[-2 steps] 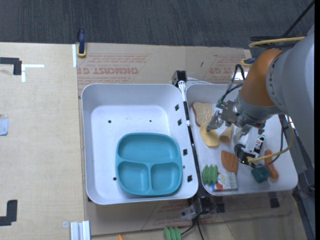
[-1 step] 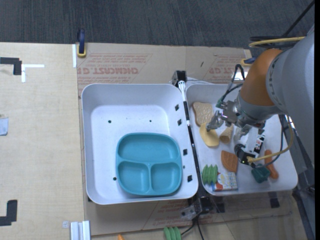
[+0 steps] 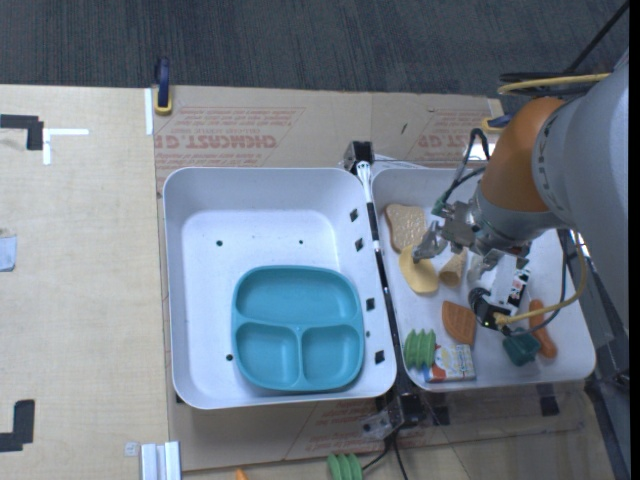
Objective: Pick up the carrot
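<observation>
Camera view finding: the carrot (image 3: 543, 340) lies in the right bin (image 3: 574, 370), near its lower right corner, orange and tilted, with a dark teal piece (image 3: 520, 348) touching its left end. A yellow cable (image 3: 545, 311) runs just above it. Left of the carrot sit an orange wedge (image 3: 459, 322), a small printed box (image 3: 452, 364) and a green ridged item (image 3: 420, 348), all along the bin's lower part. Higher up lie a slice of bread (image 3: 405, 226) and a pale yellow piece (image 3: 419, 273). The gripper (image 3: 448, 251) hangs over the upper middle of this bin, above the yellow piece and well apart from the carrot. Jaw state cannot be told, and nothing is seen held. The left bin (image 3: 190, 268) bears a blue divided plate (image 3: 298, 328). The arm (image 3: 560, 158) enters from the right, with its orange band above the wrist.
</observation>
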